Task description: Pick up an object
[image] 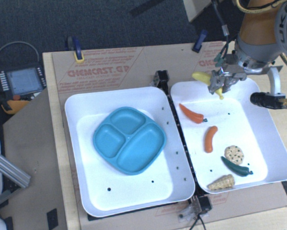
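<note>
My gripper (220,88) hangs over the far left corner of the right bin (265,125). A yellow banana (201,76) sits between its fingers: one end sticks out to the left and a yellow tip shows just below them. The gripper is shut on it. Further forward in the same bin lie a red chili pepper (192,113), an orange sausage (210,138), a speckled cookie (233,154), a green pepper (237,166) and a tan cone-shaped piece (221,182).
The left bin (89,183) holds a blue divided plate (129,139). A black clamp (161,78) sits at the far end of the rim between the bins. The arm's black cable fitting (268,100) juts over the right bin's far right side.
</note>
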You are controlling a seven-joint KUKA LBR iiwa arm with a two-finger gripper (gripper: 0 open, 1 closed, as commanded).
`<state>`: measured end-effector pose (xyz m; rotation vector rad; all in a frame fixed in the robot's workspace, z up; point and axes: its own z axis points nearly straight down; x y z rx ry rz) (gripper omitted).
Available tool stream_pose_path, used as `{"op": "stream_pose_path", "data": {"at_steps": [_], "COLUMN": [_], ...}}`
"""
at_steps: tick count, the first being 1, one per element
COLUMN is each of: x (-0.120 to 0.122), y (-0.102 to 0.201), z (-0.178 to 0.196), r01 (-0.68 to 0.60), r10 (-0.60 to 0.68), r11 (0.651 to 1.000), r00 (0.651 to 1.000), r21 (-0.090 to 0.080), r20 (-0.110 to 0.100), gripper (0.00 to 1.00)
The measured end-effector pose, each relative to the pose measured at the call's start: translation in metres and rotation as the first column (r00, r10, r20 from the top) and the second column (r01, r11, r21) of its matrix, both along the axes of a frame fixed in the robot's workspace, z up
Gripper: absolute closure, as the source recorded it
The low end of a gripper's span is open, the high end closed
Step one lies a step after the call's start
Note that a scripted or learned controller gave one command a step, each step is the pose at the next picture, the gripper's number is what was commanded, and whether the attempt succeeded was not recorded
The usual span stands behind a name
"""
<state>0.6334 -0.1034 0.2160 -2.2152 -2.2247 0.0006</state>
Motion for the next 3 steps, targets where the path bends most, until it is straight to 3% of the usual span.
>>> {"op": "stream_pose_path", "data": {"at_steps": [1, 3], "x": [-0.008, 0.01], "y": [0.052, 0.165], "z": [0.003, 0.008], "r01": [0.0, -0.001], "r10": [0.0, 0.001], "r11": [1.0, 1.0], "r00": [1.0, 1.0], "r21": [0.0, -0.001], "r20": [-0.001, 0.004], "gripper": [1.0, 1.0]}}
